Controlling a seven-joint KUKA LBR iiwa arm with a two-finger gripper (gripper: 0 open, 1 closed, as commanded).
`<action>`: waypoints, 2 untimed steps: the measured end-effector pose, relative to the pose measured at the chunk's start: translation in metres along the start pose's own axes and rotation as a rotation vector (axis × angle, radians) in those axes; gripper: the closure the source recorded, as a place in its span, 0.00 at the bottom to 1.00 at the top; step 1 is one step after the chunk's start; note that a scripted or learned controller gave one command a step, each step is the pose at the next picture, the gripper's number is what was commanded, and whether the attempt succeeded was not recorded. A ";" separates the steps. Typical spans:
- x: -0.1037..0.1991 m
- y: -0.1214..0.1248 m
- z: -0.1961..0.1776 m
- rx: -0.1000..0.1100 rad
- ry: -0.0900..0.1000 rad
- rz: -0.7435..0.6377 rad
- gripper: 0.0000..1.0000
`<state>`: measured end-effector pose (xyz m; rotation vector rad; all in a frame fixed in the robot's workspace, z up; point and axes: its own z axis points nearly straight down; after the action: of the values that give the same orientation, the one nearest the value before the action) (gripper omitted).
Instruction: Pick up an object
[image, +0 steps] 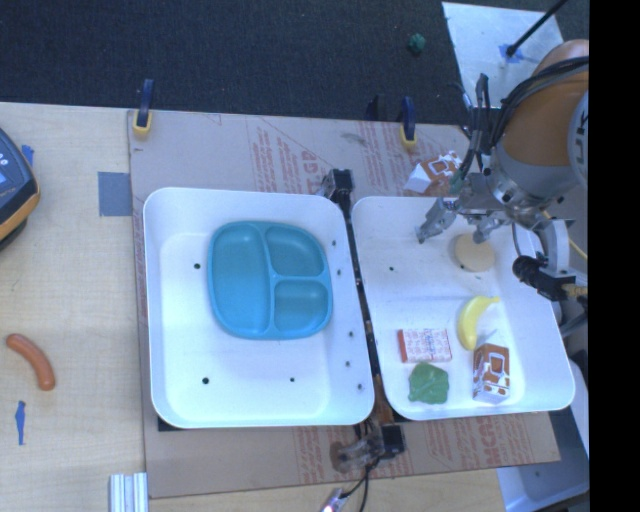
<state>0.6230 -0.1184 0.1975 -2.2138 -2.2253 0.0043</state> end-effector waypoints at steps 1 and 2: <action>-0.045 -0.046 0.014 0.001 -0.002 0.001 0.00; -0.074 -0.094 0.107 0.002 0.000 0.000 0.00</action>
<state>0.5287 -0.1926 0.0907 -2.2135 -2.2239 0.0070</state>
